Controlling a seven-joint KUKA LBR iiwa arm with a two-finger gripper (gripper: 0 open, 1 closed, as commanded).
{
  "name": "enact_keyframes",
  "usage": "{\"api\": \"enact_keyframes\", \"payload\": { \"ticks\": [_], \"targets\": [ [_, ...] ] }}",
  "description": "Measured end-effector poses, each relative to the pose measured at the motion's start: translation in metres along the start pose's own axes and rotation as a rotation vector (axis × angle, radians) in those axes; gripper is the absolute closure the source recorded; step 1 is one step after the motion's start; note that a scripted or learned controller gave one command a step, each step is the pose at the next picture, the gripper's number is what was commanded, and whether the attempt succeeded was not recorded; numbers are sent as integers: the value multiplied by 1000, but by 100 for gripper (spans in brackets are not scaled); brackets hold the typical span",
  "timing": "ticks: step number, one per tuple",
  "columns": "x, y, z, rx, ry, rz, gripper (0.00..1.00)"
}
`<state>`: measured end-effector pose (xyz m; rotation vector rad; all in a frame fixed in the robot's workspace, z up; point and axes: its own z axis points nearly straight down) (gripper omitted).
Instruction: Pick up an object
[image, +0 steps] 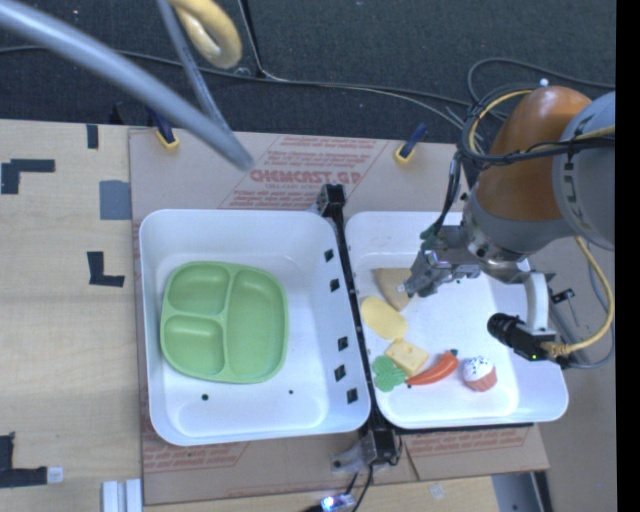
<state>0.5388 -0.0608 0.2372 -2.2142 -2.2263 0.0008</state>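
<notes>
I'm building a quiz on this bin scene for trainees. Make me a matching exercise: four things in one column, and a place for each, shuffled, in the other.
Things:
1. green divided plate
2. toy carrot
3. cupcake
4. gripper

Places:
A. near right corner of the right bin
B. over the tan wedge at the right bin's far left
C. in the left bin
D. between the green leafy piece and the cupcake

Pairs: 1-C, 2-D, 3-A, 4-B
</notes>
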Motion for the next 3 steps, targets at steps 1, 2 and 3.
{"api": "enact_keyframes", "payload": {
  "ticks": [1, 2, 3],
  "targets": [
    [53, -3, 14, 1, 0, -1, 100],
    [113, -14, 16, 1, 0, -1, 100],
    [164, -8, 25, 1, 0, -1, 100]
  ]
}}
